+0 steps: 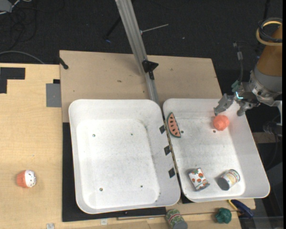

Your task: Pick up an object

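Note:
In the right bin (248, 142), a pink-orange ball (220, 122) lies near the far right corner. My gripper (232, 106) hangs just beyond the ball at the bin's far edge, open, with its two fingers spread and nothing between them. A watermelon-slice toy (174, 125) rests against the right bin's left wall. Near the front of that bin lie a small white box with red spots (198, 179) and a tipped-over can (228, 179).
The left bin (86, 113) stands beside the right one. A metal rail (136, 37) slants in from the back toward the gap between the bins. An orange-and-white ball (26, 179) sits on the wooden table at left. Two greenish items (174, 218) (223, 215) lie in front of the right bin.

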Action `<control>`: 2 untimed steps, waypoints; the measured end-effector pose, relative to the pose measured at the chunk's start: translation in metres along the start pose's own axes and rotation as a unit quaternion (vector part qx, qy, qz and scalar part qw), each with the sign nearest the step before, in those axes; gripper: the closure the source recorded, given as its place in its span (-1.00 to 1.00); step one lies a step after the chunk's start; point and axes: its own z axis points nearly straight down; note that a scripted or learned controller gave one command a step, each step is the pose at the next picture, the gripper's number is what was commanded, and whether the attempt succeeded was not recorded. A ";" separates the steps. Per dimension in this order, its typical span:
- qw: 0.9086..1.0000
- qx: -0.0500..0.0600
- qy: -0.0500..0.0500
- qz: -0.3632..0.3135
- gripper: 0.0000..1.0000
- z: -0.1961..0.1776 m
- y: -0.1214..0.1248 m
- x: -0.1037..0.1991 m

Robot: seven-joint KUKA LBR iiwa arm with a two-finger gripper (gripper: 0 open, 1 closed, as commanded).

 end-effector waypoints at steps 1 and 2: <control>1.000 -0.002 -0.001 -0.002 -1.00 -0.003 0.001 0.000; 1.000 0.000 0.000 -0.001 -1.00 0.042 0.001 0.007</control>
